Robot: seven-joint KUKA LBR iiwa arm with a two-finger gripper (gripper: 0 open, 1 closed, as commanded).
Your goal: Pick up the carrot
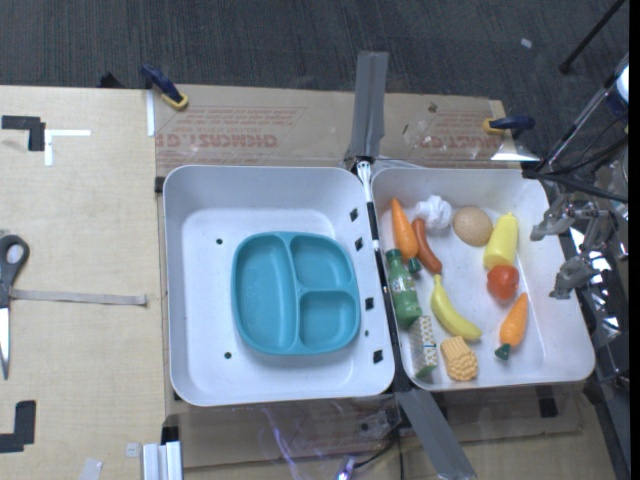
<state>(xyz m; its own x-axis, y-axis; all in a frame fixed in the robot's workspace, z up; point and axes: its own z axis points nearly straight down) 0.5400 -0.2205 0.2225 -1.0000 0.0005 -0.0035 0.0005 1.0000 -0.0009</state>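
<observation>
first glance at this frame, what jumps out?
The teal divided plate lies alone in the left bin. The right bin is crowded with toy food: a carrot at its left wall, a second carrot near the right edge, a banana between them and a tomato. The gripper sits at that bin's right rim.

Mirrored red print on the cardboard sheet (240, 128) is perhaps "CHEMICAL", otherwise illegible.

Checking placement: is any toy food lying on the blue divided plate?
No, the blue divided plate sits bare in the left bin.
</observation>
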